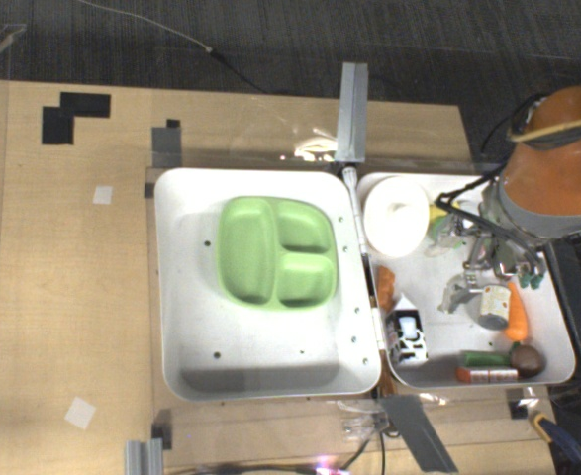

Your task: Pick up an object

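Crowding the right of the frame, end effector (478,290), state unclear, risks grazing the slim orange carrot (517,315) beside it.

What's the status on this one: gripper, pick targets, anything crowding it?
Gripper low in right bin, fingers unreadable. Nothing seen held. Carrot just beside it, white bowl at bin's far corner. Green tray alone in left bin.

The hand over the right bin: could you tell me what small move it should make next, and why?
Probably a short descent. The hand hangs above a pale round object beside the carrot in the right bin, with nothing visibly between its fingers.
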Controlling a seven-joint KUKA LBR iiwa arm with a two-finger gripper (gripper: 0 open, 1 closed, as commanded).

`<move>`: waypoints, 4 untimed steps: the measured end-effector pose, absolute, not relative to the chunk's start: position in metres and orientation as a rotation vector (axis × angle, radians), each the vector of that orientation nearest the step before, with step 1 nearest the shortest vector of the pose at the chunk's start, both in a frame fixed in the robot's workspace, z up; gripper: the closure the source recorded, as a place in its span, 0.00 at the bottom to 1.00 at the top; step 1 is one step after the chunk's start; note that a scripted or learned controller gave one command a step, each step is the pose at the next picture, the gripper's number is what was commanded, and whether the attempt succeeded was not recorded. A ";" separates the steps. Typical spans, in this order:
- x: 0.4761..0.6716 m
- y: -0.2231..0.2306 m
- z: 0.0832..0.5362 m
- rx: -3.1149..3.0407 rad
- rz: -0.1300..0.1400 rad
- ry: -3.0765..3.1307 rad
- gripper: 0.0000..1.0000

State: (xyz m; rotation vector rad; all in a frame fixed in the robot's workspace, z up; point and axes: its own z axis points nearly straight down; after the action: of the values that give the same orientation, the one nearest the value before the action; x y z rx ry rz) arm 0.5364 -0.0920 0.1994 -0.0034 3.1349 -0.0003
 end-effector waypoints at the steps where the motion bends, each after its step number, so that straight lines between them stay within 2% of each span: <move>1: 0.521 -0.184 0.103 -0.064 -0.001 3.142 0.00; 2: 0.502 -0.204 0.091 -0.026 -0.005 3.122 0.00; 3: 0.508 -0.203 0.106 -0.036 -0.012 3.101 1.00; 4: 0.623 -0.204 0.227 1.208 0.003 2.886 1.00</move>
State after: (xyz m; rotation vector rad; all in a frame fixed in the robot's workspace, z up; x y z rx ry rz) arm 0.6232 -0.2044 0.2269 1.2083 2.8858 0.0026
